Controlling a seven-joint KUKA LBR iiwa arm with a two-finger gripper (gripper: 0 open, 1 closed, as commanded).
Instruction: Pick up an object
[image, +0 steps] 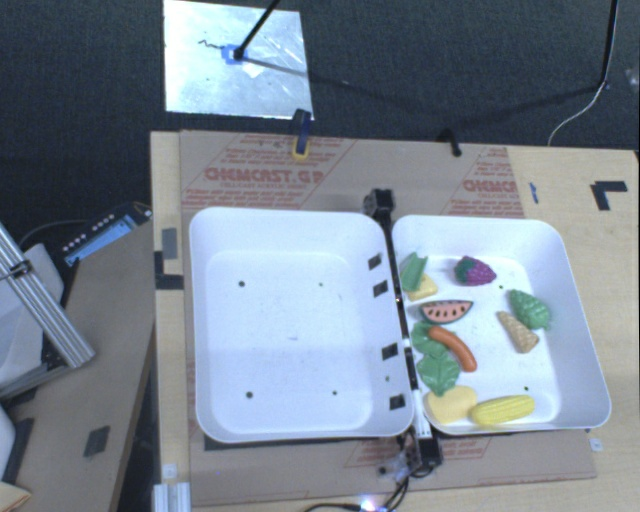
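Toy foods, all in right white bin (575, 330), centre-right of frame. About 10 pcs:
1 purple grape bunch (475, 270), upper middle of bin.
1 watermelon slice (445, 311), below-left of grapes.
1 orange carrot-like pc (452, 346), just under the slice, lying at a slant.
1 corn cob (502, 409), yellow, at bin's lower edge.
1 pale yellow lump (450, 404), touching corn's left end.
1 broccoli-like green pc (528, 308), right of middle, w/ 1 tan cone (518, 332) touching it below.
3 green leafy pcs: 1 at upper left of bin (412, 268) over a small yellow pc (424, 289); the other 2 beside the carrot pc, larger one (437, 370) just under it.

Jaws: state can't be told.

Left white bin (290, 230), centre of frame, edge to edge w/ right one. 4 small black clips (381, 289) down the seam between the 2 bins.

Under both bins, brown board (330, 170) on the surface. Red print "CHEMCAST GP" readable upper left of board; same print repeated upper right, partly cut off.

1 yellow-and-blue clamp (300, 135) at board's top edge. 1 shiny silver sheet (238, 60), upper left of frame, on dark floor.
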